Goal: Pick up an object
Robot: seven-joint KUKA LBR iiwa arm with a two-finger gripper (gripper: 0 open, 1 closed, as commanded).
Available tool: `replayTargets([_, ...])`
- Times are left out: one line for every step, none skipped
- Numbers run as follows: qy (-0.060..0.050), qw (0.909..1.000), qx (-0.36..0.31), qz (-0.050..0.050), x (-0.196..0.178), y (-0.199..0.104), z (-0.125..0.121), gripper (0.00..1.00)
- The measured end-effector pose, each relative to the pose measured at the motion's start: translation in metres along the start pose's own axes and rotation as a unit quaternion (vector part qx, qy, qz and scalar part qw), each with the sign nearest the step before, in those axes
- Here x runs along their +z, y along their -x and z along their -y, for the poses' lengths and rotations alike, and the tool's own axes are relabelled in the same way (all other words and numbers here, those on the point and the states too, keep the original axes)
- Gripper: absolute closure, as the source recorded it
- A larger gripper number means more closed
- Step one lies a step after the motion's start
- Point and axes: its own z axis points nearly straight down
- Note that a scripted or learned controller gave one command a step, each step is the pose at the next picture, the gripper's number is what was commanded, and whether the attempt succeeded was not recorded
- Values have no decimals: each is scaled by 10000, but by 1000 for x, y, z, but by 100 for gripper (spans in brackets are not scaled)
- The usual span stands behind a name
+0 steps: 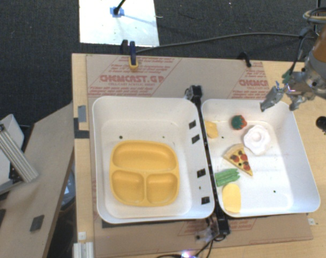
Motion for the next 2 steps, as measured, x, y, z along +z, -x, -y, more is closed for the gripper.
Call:
replayTargets([58, 10000, -13, 11, -7, -1, -2, 0])
replayTargets([48, 10000, -3, 10, 54, -1, -3, 0])
